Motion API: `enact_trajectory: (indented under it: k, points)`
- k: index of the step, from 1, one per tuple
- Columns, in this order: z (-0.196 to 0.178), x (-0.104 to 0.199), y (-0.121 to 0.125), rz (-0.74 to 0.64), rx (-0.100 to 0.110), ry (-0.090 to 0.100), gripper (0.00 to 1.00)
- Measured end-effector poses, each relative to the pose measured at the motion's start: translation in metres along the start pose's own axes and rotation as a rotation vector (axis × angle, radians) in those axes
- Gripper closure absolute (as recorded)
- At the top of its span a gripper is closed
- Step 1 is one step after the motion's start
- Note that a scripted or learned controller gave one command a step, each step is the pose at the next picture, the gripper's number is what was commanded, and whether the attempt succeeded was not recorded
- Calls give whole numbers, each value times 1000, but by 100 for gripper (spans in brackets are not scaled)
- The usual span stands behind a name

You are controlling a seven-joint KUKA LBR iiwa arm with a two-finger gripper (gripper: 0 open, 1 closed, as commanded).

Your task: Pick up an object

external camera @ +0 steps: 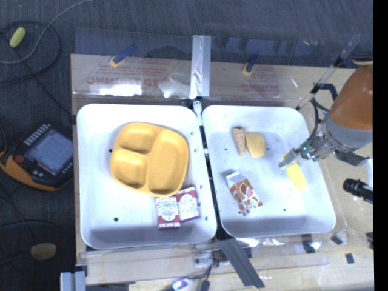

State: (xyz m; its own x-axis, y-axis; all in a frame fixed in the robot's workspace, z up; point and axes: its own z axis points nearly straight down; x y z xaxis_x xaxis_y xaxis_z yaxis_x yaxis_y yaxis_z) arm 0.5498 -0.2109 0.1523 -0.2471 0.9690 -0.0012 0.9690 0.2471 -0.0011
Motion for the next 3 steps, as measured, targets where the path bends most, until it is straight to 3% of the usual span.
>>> enact_trajectory:
  k: [1, 2, 3]
  points:
    - [-38, 35, 65, -40, -1, 1, 100]
    - [-7, 45, 58, 317, 1, 2, 100]
    - [-41, 75, 105, 391, 2, 0, 100]
